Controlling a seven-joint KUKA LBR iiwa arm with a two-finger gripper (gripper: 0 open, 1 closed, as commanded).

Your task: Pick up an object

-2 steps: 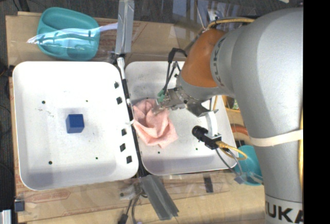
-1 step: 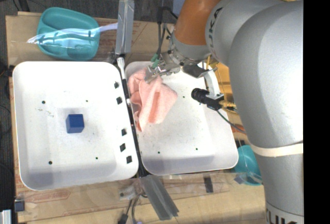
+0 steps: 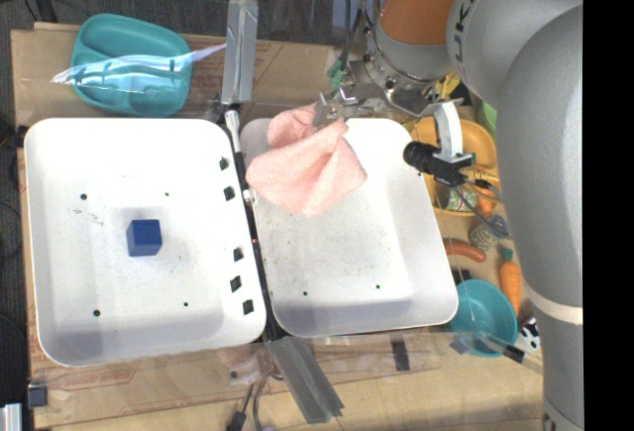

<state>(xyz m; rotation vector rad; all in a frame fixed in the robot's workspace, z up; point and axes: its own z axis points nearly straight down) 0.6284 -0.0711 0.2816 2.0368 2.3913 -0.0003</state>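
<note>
Cloth, pink, light and limp, hangs from the gripper, pinched at its twelve-o'clock corner over the right bin; grasping any fold works.

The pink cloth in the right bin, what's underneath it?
The pink cloth hangs from the gripper, draped over the right bin at its far left corner. Bare white floor shows around it; whatever lies directly beneath is covered.
</note>
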